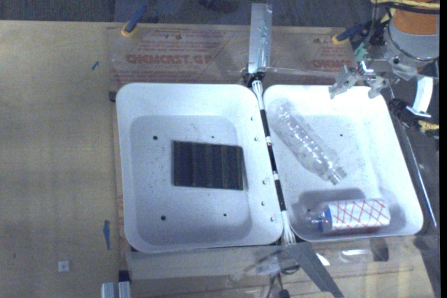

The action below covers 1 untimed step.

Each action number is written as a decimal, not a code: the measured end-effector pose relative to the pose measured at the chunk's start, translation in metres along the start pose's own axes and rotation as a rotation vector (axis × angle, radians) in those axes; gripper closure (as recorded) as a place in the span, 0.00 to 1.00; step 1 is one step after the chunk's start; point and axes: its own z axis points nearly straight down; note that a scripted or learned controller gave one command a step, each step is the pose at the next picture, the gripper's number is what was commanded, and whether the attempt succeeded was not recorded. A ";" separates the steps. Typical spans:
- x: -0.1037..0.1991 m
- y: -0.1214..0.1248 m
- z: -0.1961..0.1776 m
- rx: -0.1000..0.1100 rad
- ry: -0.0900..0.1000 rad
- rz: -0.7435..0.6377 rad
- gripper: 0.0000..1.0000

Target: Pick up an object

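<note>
- Two bins sit before me; the left bin (140, 108) holds only a dark ribbed slab (208, 165) lying flat on its floor, low and wide, so I judge it a poor first target for a two-finger pinch.
- Right of the divider, in the right bin (401, 150), a clear plastic bottle (307, 142) lies on its side, slanting from the far left down toward the near right, cap end nearest me.
- Near that, against the near wall, lies a red-and-white patterned tube (355, 214) with a blue cap at its left end, close to the bottle's cap but apart from it.
- My gripper (357, 78) hangs over the far rim of the right bin, fingers spread apart and holding nothing.
- I would go for the bottle: come leftward and nearer over its middle, turn the fingers to straddle its width, not its length, then descend.
- I expect the thin plastic to roll or squirt out, so I would close slowly.
</note>
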 end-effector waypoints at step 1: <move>0.016 -0.053 0.039 0.001 0.001 -0.207 0.00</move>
